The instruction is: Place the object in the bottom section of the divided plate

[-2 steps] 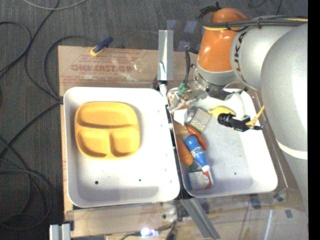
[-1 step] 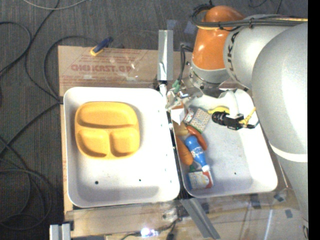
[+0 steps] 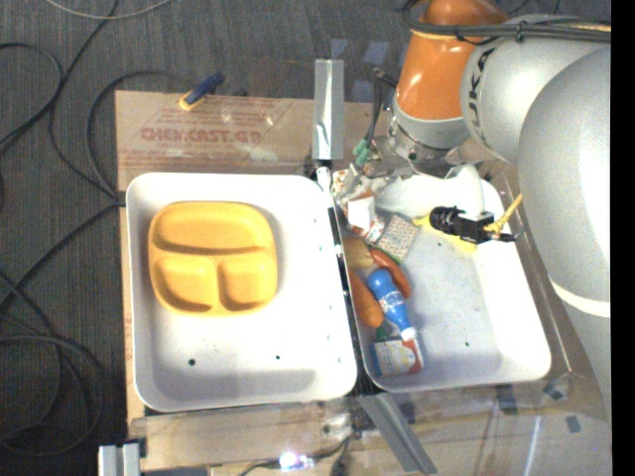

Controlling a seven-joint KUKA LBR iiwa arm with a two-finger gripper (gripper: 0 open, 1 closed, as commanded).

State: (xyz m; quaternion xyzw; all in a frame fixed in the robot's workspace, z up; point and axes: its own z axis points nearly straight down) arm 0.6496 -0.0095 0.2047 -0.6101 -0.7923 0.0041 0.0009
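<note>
The blue bottle [image 3: 390, 308] is seen lying in the right bin [image 3: 496, 335], probably light, rigid, slick; its mid-body is favoured for gripping. The jaws' state cannot be told. The divided plate [image 3: 213, 256] is left bare.

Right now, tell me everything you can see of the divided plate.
The divided plate is yellow-orange, looks like moulded plastic, roughly rectangular with rounded corners. It has three sections: one wide section along the upper side and two smaller ones below it. It lies flat, face up, on the floor of the left white bin, toward its upper left. Nothing lies in its sections.
</note>
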